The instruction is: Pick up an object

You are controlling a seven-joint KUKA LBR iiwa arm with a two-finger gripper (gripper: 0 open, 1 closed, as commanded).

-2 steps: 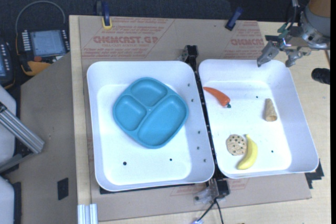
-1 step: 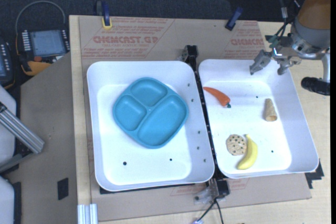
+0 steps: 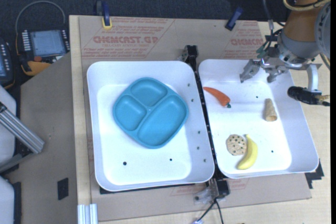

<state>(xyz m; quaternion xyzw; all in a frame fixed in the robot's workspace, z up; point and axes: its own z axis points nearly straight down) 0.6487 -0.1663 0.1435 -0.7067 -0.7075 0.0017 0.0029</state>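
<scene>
Banana (image 3: 248, 155) lay nearest, front of right bin (image 3: 294, 165), touching cookie (image 3: 236, 144) on its left. Beige cone piece (image 3: 270, 110) farther back, right side. Orange pepper (image 3: 217, 95) near bin's left wall. Gripper (image 3: 260, 74) hovered over far end, fingers spread wide, nothing between them. Left bin (image 3: 105, 155) held blue divided plate (image 3: 150, 112).

The bench (image 3: 157, 34), topped with printed brown board, carries two white bins touching side by side: the left bin (image 3: 105, 165) at nine o'clock, the right bin (image 3: 294, 155) at three. Clamps (image 3: 106, 14) at twelve.
</scene>
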